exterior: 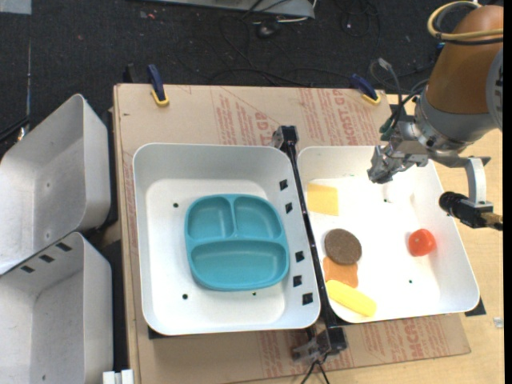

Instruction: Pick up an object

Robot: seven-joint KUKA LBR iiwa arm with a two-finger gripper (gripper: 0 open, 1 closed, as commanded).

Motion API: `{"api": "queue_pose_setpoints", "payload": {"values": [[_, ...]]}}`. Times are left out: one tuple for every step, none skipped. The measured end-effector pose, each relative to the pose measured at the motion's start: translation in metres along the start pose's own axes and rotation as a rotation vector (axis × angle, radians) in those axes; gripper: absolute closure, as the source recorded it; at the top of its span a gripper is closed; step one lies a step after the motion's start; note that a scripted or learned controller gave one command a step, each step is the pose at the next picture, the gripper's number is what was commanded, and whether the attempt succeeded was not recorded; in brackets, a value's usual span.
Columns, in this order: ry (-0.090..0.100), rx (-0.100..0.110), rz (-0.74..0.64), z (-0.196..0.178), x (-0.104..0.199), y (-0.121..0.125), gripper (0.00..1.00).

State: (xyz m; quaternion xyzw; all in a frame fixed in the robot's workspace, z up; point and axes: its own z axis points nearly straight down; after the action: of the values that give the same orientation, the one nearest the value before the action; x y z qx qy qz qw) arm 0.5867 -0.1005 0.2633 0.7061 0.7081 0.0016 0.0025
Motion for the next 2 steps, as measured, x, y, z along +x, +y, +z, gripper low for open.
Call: {"api": "queue_pose_setpoints", "payload": {"values": [[0.003, 0.007, -0.005, 0.018, 0.053, 0.011, 1.0], [0.002, 0.003, -0.005, 0.018, 0.105, 0.037, 1.0]]}}
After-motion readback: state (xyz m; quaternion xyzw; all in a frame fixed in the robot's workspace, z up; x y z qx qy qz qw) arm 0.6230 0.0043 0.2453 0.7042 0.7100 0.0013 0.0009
